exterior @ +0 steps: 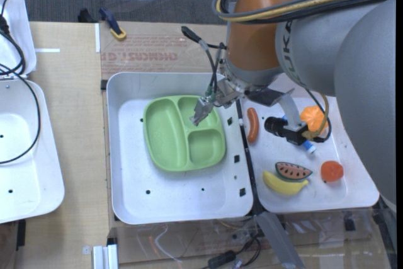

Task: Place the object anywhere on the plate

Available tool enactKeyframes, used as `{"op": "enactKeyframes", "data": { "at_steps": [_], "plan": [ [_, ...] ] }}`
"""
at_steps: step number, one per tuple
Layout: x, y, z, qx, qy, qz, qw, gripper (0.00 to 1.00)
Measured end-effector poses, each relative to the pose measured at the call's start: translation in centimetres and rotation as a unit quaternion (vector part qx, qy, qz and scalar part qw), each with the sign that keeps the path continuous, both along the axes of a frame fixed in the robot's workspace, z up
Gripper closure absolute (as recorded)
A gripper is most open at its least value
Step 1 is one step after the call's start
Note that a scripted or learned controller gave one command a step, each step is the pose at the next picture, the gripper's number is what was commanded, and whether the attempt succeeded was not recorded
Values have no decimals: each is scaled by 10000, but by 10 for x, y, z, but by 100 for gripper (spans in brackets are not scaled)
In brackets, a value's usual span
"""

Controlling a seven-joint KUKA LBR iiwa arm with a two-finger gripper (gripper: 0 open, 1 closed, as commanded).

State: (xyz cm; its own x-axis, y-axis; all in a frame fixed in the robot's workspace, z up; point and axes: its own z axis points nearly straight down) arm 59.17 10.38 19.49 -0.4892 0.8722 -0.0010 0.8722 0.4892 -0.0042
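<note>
A green plate [179, 135] with three compartments lies in the left white bin [126, 154]. My gripper [202, 112] hangs over the plate's upper right part, near the ridge between its compartments, and I see nothing in it. In the right bin [352, 189] lie a reddish sausage [252, 125] just right of the divider, an orange toy [312, 116], a watermelon slice [294, 171], a yellow banana [283, 183] and a red-orange round fruit [332, 171]. Nothing rests on the plate.
The arm's grey body and orange band [261, 22] cover the far side of the right bin. A raised rim [244, 148] separates the two bins. Another white tray with black cables [19, 135] stands at the far left.
</note>
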Motion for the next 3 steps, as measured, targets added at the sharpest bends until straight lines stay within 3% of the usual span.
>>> {"op": "enactKeyframes", "data": {
  "at_steps": [1,2,3],
  "plan": [
    [1,-2,8,-6,5,-7,10000,100],
    [1,-2,8,-6,5,-8,10000,0],
    [1,-3,17,-11,5,-13,10000,100]
  ]
}}
